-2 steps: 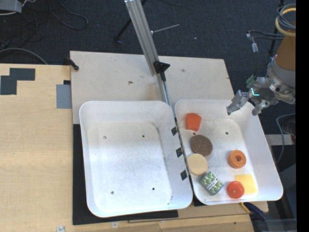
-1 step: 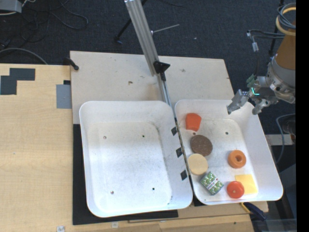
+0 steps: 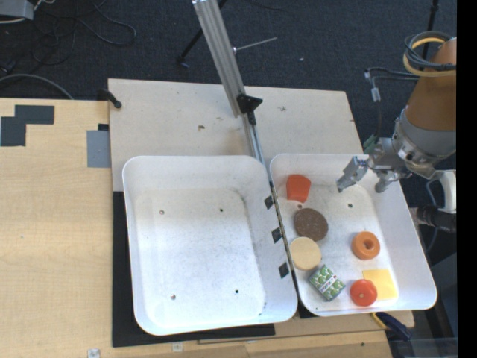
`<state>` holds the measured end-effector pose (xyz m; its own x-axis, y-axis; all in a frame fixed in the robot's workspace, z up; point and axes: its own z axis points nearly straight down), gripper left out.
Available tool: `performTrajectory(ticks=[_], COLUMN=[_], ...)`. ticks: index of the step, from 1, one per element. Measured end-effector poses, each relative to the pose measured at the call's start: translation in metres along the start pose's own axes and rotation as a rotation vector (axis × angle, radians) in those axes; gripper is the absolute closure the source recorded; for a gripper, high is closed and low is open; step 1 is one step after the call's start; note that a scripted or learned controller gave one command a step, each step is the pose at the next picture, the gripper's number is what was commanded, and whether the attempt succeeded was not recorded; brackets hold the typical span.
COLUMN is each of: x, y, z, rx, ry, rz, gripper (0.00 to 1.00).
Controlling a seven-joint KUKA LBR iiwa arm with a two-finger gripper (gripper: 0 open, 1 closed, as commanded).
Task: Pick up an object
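My gripper hangs over the far right part of the right bin, fingers spread apart with nothing between them. Below and left of it lie several objects in that bin: an orange-red cup, a dark brown disc, a cream disc, an orange ring, a green-and-white patterned block, a red round piece and a yellow block. The gripper touches none of them.
The left bin sits beside the right one, a divider with black clips between them. A slanted metal rail rises behind the bins. A wooden table surface lies to the left.
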<state>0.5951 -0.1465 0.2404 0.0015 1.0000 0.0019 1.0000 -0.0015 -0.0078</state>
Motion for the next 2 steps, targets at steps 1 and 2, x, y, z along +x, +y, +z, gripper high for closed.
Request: performTrajectory(ticks=[1,2], x=[0.001,0.005], y=[-0.002,0.0], z=[0.044,0.107], rx=[0.0,0.001], ry=[0.0,0.0], rz=[-0.001,0.001], gripper=[0.0,0.0])
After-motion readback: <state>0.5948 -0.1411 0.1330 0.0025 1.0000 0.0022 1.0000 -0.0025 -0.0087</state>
